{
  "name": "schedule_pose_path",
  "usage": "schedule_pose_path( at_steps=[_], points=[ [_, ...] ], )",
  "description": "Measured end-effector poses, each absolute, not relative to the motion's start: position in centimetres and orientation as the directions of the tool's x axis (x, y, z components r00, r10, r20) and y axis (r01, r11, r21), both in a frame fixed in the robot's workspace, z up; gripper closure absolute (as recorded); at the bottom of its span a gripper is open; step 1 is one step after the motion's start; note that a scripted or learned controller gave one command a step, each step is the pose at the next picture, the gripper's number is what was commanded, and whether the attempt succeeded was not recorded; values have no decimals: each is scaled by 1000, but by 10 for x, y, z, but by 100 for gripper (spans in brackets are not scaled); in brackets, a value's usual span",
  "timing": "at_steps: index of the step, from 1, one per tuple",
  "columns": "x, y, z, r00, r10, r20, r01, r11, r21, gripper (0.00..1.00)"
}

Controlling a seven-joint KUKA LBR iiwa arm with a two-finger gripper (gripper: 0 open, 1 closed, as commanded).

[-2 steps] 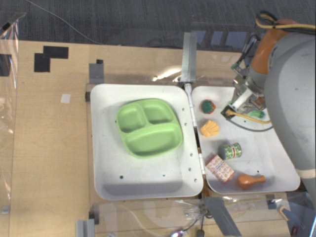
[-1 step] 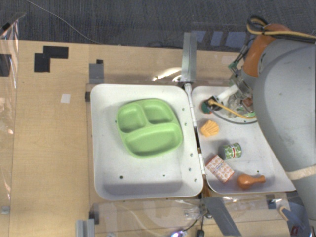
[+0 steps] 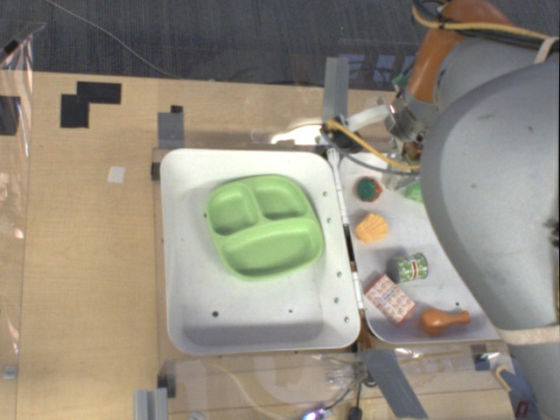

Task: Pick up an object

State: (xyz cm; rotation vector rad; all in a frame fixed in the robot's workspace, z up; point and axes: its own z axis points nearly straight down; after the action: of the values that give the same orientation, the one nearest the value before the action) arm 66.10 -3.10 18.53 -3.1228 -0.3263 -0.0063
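Two shallow white bins are seen side by side on a wooden bench [image 3: 79,261]. The left bin [image 3: 188,304] is occupied by a green divided plate [image 3: 262,226], which lies roughly at its centre, slightly turned. In the right bin [image 3: 372,322], five small things are noted: a dark red and green round item [image 3: 368,188] near the far end; a yellow-orange shell-shaped piece [image 3: 372,227] just below it; a small green can [image 3: 409,267] lying on its side further toward the near end; a red and white patterned box [image 3: 389,298] just beside the can; and an orange-brown drumstick-shaped piece [image 3: 444,320] near the front edge. The grey arm [image 3: 499,191] is seen over the right part of this bin, with its orange band [image 3: 433,51] above the wrist. The state of the claw cannot be told, as that end is hidden among cables and the arm's body. No item is seen lifted; all five rest on the bin floor.
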Motion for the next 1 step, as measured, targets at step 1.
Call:
schedule_pose_path(
  at_steps=[1],
  points=[
    [661, 22, 185, 976, 216, 3, 216, -976, -3, 100]
  ],
)
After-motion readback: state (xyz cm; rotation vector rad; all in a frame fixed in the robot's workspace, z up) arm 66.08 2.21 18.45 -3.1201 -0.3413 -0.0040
